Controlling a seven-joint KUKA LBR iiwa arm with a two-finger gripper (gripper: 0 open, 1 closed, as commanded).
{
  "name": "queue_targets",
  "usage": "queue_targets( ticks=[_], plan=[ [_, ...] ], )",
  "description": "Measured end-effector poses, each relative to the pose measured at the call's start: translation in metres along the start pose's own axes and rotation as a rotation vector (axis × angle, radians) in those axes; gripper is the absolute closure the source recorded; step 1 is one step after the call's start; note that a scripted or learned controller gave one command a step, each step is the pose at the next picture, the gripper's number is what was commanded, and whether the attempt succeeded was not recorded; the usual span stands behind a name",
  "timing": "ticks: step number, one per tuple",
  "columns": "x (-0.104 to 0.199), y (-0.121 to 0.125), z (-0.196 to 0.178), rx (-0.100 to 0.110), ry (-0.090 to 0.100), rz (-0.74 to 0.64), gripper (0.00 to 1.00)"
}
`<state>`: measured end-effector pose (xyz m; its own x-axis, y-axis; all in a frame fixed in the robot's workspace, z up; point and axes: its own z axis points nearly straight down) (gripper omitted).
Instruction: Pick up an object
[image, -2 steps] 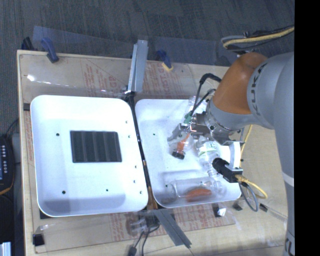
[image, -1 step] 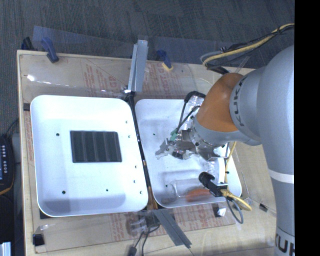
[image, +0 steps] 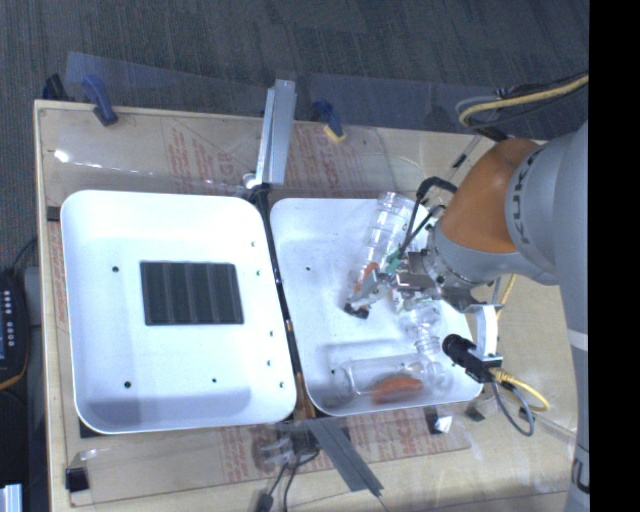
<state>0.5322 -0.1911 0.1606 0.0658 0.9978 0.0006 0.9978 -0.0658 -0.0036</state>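
The grey arm (image: 545, 200) with its orange band (image: 490, 195) is reaching in from the right and leaning over the right bin (image: 300, 300), its wrist sitting above the bin's right half. The gripper (image: 362, 298) is pointing down and to the left into the middle of that bin, its dark tips lying close to the white floor. How far apart the fingers are standing is not readable from this slant, and nothing can be made out between them, so whether it is gripping anything cannot be told. Clear plastic objects are lying in the same bin: one (image: 388, 225) just above the gripper toward the far wall, another (image: 425, 335) just below the wrist. A transparent container (image: 385, 380) holding something orange (image: 398, 386) is lying along the near wall. The left bin (image: 100, 230) is showing a dark ribbed rectangle (image: 192, 293) at its centre
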Motion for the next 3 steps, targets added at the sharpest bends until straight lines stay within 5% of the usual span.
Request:
queue_targets(
  ticks=[1, 2, 3],
  plan=[
    [-0.001, 0.063, 0.056, -0.008, -0.002, 0.004, 0.0],
    [0.021, 0.063, 0.058, -0.009, -0.01, -0.058, 0.0],
    [0.022, 0.062, 0.049, -0.002, -0.008, -0.061, 1.0]
  ],
)
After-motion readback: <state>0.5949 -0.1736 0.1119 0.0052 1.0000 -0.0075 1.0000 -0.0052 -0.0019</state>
